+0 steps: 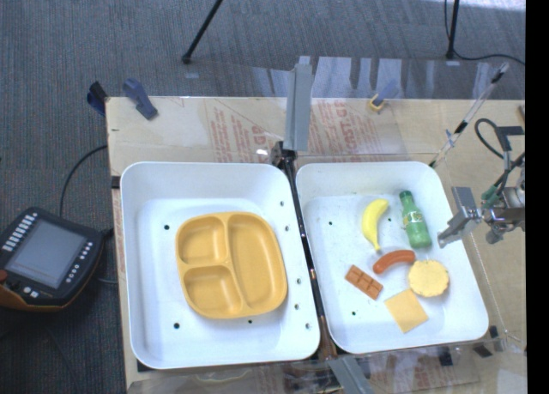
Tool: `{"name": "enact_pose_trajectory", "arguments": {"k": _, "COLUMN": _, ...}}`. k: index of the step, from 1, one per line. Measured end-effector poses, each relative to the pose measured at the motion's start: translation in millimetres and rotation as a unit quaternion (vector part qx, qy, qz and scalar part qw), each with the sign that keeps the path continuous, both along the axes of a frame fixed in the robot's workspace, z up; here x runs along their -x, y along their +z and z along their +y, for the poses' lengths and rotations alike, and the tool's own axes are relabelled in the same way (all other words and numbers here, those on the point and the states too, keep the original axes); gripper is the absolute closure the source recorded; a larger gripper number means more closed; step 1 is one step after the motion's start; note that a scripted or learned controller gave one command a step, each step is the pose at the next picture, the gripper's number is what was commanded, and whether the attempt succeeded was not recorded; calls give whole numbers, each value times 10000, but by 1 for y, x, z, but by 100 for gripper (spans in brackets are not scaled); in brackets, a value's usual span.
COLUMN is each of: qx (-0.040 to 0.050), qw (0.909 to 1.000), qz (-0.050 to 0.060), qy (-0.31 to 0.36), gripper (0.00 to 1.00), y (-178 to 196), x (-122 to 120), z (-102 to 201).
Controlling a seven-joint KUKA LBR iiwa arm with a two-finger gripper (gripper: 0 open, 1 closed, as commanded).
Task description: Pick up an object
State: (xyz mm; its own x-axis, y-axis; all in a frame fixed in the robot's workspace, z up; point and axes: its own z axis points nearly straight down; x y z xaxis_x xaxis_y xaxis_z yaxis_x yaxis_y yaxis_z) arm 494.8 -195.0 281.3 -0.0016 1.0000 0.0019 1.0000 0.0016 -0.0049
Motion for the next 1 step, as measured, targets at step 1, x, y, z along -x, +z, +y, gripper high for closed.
{"name": "enact_pose_trajectory", "arguments": {"k": 1, "qx": -18, "qw": 9950, "qz": 27, "qy": 999, "gripper": 0, "y": -100, "x": -134, "z": 51}}
